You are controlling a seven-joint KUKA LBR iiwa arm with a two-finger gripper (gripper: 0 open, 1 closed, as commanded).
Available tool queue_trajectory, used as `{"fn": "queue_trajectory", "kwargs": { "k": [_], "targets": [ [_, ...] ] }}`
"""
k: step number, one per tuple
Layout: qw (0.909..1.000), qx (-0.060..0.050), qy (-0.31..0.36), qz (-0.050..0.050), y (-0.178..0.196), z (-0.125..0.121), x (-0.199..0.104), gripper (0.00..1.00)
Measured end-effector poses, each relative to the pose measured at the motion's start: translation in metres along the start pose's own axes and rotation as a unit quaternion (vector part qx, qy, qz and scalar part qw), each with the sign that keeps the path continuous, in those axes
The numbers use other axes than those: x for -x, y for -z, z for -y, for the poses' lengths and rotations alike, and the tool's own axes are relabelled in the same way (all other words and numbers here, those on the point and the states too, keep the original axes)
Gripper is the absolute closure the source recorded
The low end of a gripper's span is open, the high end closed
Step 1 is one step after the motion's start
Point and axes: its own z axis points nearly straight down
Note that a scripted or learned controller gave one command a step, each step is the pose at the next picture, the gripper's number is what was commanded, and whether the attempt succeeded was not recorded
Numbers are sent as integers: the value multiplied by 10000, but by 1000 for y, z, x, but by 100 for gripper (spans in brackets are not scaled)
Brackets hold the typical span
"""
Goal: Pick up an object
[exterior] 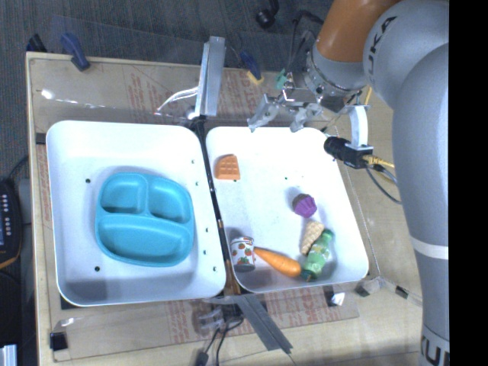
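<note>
**Above Rear Rim: Claw Staged, No Pick Made**

Over the far rim of the right bin (347, 204), the claw (278, 117) hung with its fingers spread and nothing between them. Judged a staging pose, set high to clear the bin wall ahead of any descent.

Candidate objs., all below the claw, toward the cam.:
- Orange waffle piece (226, 167): nearest, lying alone, so prob. the easiest pick.
- Purple item (304, 203): farther, slightly to the arm side.
- Small can (242, 252), carrot (277, 261), cone (310, 236), green bottle (319, 255): farthest, bunched at the near wall, some touching; clutter risk.

Left bin (69, 139), w/ blue divided tray (145, 219), lay beside and well apart from the claw.
</note>
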Motion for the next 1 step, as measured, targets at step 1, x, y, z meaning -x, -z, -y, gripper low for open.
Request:
{"fn": "queue_trajectory", "kwargs": {
  "k": [1],
  "targets": [
    [10000,5,-3,2,-114,67,-3,0]
  ]
}}
